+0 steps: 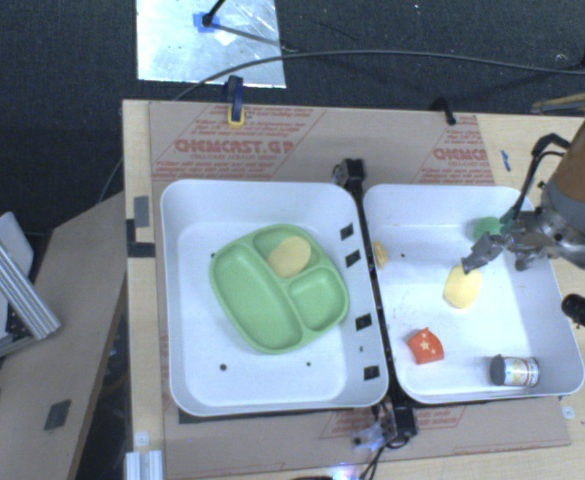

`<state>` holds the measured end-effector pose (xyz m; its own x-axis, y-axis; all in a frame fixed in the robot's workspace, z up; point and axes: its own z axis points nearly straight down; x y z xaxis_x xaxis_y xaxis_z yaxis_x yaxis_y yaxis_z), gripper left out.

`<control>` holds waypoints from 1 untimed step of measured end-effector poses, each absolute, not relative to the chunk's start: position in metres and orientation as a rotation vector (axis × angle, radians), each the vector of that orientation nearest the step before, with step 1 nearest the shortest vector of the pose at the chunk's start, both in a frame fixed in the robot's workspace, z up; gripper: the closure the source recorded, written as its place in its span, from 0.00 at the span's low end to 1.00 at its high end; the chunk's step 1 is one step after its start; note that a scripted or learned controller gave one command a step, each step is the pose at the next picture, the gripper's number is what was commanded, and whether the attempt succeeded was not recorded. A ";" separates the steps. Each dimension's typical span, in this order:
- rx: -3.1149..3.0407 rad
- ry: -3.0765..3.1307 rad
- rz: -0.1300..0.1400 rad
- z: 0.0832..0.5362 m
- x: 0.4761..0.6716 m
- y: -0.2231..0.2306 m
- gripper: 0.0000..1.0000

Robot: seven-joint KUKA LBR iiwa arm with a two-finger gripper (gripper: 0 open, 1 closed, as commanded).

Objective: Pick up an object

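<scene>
Camera view, from above and at a slant: your grey arm reaches in from the right over the right-hand white bin, its end effector low above the bin floor. You see one dark finger angled down and leftward, its tip just above a pale yellow object, perhaps a lemon or potato, which lies just below and slightly left of the tip. Whether that tip touches it, and whether the end effector stands wide or narrow, cannot be told from this angle, since the wrist covers the rest of it; nothing is seen clasped.

Just behind the end effector a green object peeks out, partly hidden. Nearer you and to its left sits a small red object; nearer still, almost straight below the wrist, a small can lies on its side by the bin's front wall. Well off to the left, across the divider, the left white bin holds a green divided plate with a yellow food piece in its upper compartment.

Judged from this, you are at the approach or descent step, with the yellow object the likely target. The next move calls for centring over it, going down so the fingers straddle it, closing, then lifting. Its rounded form may roll away if struck off-centre.
</scene>
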<state>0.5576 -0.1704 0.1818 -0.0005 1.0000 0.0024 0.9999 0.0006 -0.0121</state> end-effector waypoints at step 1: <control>-2.218 -2.226 -0.001 0.189 0.561 -0.170 0.00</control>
